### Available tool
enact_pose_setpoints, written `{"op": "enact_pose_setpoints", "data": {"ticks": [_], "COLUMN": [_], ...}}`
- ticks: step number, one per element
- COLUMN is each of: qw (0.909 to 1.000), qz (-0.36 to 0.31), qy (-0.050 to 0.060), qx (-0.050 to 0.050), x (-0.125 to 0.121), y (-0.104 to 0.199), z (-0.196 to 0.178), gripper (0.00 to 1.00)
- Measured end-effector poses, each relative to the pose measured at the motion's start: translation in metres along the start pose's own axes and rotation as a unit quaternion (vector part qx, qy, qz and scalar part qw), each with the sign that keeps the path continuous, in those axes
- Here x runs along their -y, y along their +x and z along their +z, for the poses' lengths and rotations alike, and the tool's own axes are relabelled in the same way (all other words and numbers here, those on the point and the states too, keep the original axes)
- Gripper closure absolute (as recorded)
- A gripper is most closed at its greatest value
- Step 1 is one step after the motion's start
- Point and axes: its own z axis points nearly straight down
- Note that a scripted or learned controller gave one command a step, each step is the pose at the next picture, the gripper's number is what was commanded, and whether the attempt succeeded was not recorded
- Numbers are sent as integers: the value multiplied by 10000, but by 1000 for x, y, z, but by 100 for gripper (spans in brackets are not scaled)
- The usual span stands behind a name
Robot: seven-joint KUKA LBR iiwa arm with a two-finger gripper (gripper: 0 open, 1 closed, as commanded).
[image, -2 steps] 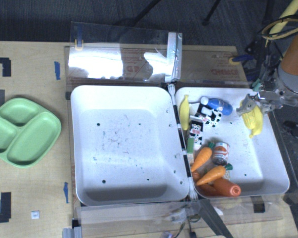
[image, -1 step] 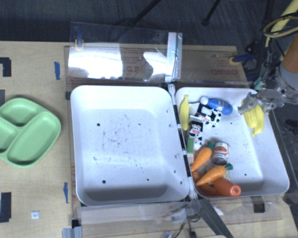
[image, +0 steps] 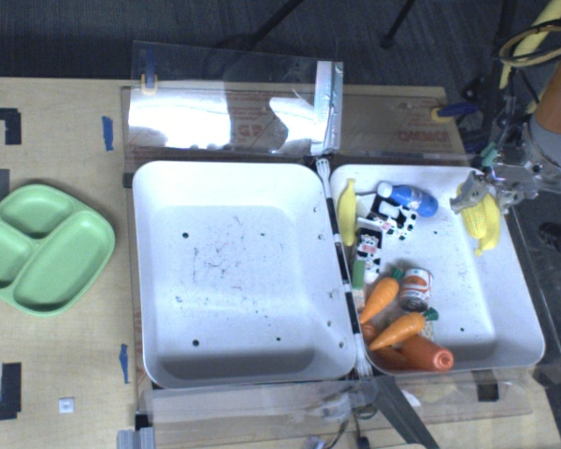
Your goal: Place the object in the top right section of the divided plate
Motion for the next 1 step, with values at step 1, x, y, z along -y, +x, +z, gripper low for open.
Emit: {"op": "enact_pose_setpoints", "data": {"ticks": [1], "qw": [9988], "qz": [-487], "qy": [-6], "qx": [-17], "x": [29], "y": [-2], "z": [79], "gripper": [100]}}
